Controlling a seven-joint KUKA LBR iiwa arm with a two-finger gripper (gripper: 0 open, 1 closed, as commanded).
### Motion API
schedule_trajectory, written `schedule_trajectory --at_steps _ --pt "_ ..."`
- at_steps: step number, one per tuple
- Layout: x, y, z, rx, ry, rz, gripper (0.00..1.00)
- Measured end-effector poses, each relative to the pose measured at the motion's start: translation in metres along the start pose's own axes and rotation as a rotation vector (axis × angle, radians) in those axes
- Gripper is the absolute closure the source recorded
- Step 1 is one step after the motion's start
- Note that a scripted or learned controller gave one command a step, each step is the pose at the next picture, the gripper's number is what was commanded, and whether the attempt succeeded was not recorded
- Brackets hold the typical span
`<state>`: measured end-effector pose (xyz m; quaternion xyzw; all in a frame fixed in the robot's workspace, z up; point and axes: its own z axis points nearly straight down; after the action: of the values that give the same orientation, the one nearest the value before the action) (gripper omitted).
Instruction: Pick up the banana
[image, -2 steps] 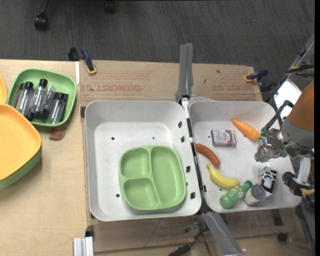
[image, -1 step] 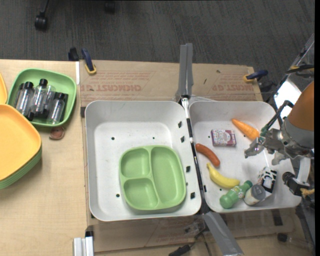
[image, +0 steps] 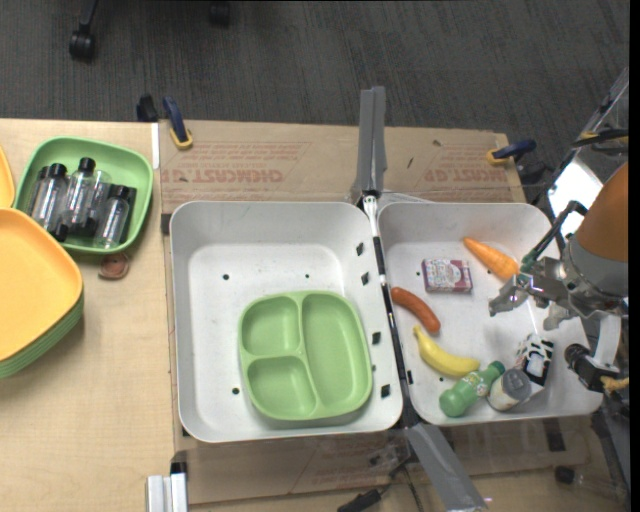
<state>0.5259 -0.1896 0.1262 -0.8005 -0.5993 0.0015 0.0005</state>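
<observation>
Cardboard-covered bench (image: 300, 160) under white bins (image: 200, 300); dark carpet (image: 300, 50) beyond.

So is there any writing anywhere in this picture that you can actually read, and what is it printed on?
"CHEMCRAFT", as best it reads: red print, upside down, on the brown cardboard behind the left bin.
More red print on the cardboard behind the right bin: too faint to read.
Pink packet in the right bin: label too small to read.
Small bottles in the green tray: labels unreadable.
</observation>
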Motion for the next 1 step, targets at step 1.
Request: schedule_trajectory --at_steps 1 --pt "0.0000 0.0000 0.0000 0.000 0.000 0.000 0.00"
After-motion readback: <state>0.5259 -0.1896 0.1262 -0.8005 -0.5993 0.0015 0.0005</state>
